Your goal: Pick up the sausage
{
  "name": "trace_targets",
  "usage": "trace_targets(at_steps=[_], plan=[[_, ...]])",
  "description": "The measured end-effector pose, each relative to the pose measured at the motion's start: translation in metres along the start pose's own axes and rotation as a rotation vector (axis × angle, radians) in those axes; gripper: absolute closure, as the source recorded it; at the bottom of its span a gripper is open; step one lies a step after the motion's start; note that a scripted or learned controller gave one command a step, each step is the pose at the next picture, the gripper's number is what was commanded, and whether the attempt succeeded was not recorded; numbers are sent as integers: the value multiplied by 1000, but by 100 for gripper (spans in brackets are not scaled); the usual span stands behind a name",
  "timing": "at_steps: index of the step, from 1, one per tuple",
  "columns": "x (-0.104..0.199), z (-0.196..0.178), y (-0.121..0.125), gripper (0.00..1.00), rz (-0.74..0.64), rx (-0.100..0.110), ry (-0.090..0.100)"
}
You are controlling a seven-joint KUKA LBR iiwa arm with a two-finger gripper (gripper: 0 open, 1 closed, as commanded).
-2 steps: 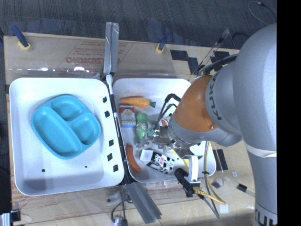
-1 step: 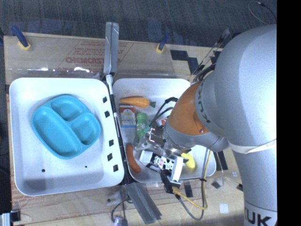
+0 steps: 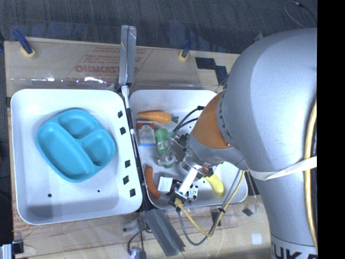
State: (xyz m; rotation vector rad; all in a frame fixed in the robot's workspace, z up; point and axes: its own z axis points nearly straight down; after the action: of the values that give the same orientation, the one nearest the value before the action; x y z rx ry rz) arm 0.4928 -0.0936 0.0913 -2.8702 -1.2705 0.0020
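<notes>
The sausage [image 3: 150, 181], reddish-brown and curved, lies in the right bin [image 3: 178, 96] near its front left corner, against the left wall. The arm covers much of this bin from the right. My gripper [image 3: 173, 156] hangs over the middle of the bin, just right of and behind the sausage, close to a green bottle [image 3: 161, 140]. Wrist hardware hides its tips.
In the right bin also lie a carrot [image 3: 154, 116] at the back, a small red-and-white packet [image 3: 145, 133], a yellow banana [image 3: 215, 185] at the front right and a white block [image 3: 164, 185] beside the sausage. A blue divided plate [image 3: 75, 143] sits in the left bin [image 3: 32, 198].
</notes>
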Motion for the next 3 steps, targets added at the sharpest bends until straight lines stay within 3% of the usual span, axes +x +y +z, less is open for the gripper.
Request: trace_targets(at_steps=[1, 2, 3], plan=[[-4, -6, -7, 0, 238, -22, 16], [-6, -7, 3, 0, 446, -23, 21], [13, 1, 53, 0, 494, 4, -2]])
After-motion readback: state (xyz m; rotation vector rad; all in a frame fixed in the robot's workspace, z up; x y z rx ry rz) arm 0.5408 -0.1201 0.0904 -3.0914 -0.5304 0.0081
